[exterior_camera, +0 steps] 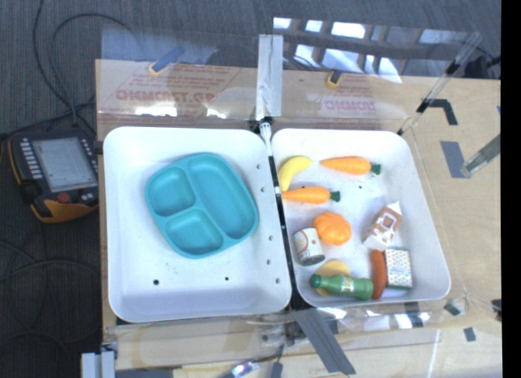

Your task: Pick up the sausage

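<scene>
The sausage (378,271) is a short reddish-brown link lying near the front of the right bin (423,197). It rests between a green bottle (345,287) on its left and a small patterned box (398,267) on its right, touching or nearly touching both.
The right bin also holds two carrots (348,165) (308,195), a banana (292,169), an orange fruit (333,227), a small can (307,245) and a milk carton (384,225). The left bin (130,279) holds a blue divided plate (200,204). A pendant (55,169) lies on the floor at left.
</scene>
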